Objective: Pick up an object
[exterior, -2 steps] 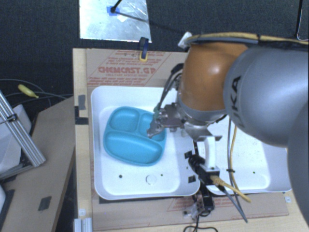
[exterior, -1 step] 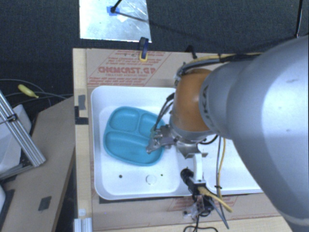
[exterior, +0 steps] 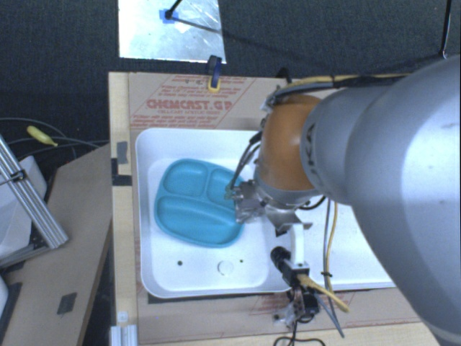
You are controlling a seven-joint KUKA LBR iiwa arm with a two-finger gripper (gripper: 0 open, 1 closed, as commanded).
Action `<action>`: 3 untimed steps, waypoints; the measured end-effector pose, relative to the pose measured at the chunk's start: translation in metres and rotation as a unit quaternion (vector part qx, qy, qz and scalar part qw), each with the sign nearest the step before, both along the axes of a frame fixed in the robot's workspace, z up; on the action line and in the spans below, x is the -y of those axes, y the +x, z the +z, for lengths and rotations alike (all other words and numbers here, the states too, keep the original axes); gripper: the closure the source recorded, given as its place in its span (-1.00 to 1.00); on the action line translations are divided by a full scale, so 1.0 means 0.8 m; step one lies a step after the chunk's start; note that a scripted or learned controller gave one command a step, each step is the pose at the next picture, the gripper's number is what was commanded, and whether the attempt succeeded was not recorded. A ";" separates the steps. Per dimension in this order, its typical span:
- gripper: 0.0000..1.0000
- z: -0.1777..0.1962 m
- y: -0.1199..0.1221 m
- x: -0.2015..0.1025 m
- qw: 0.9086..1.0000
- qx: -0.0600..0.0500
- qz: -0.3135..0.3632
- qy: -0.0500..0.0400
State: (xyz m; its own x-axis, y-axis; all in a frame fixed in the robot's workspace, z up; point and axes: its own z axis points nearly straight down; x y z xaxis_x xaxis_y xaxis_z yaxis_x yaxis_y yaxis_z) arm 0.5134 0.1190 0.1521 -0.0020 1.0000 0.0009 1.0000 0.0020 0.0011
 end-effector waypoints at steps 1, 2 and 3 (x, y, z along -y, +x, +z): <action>1.00 0.108 0.030 0.075 1.000 0.005 -0.003 -0.001; 1.00 0.323 -0.030 0.088 1.000 0.010 0.001 0.002; 1.00 0.335 -0.033 0.034 1.000 0.002 0.003 0.001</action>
State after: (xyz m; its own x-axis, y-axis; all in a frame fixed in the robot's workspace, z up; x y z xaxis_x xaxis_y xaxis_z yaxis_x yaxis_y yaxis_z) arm 0.4868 0.0917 0.4199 -0.0079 1.0000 0.0021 1.0000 0.0079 0.0051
